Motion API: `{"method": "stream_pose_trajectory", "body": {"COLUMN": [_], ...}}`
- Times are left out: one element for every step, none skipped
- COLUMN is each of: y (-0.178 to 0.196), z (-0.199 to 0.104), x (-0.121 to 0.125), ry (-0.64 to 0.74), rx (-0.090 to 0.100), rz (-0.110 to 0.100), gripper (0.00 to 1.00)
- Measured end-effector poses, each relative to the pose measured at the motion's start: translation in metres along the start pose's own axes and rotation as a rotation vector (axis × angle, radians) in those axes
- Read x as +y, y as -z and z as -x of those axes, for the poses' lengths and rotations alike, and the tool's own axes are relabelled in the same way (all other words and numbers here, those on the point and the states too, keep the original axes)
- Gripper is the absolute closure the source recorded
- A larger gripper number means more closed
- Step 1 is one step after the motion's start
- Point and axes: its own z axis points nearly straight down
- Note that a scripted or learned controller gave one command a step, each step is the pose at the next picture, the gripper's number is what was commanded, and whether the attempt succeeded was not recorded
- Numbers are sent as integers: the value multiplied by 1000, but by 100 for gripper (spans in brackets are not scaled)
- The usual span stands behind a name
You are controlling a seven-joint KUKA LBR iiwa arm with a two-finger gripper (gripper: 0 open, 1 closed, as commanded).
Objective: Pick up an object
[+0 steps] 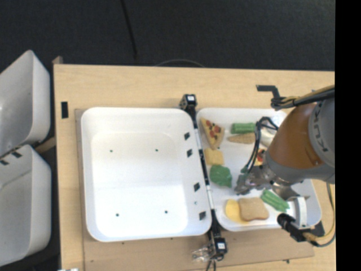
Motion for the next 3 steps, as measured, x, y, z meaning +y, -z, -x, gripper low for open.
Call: {"method": "stream_pose_trajectory", "body": {"y": [96,222,125], "z": [-80,-55,-99], "x": [70,97,83], "ry": [17,8,10], "rx": [1,-3,1], "rz": [11,12,-11], "gripper": [100,100,100]}}
